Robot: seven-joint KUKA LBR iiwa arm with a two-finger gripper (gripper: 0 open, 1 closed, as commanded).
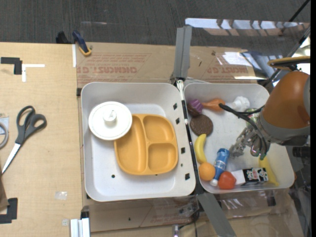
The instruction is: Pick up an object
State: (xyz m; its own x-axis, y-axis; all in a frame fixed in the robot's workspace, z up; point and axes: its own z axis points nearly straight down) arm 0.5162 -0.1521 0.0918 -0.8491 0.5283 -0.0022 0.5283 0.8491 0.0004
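My gripper (245, 144) hangs low inside the right bin (222, 90), at its right half, below the orange band of the arm (290, 102). Just left of it lies a small blue and white bottle (221, 160). Along the bin's front lie an orange ball (207, 171), a red tomato-like ball (226, 180) and a white and black box (256, 175). A yellow banana (199, 147) lies by the left wall. Further back are a brown round cookie (201, 125), a purple piece (195, 106), an orange carrot-like piece (213, 103) and a white crumpled lump (241, 103).
The left bin (94, 181) holds a yellow divided plate (147, 144) and a white round lid (110, 120). Scissors (23, 127) lie on the wooden bench at the left. A grey divider post (182, 51) stands behind the bins. A yellow strip (270, 174) lies under the arm.
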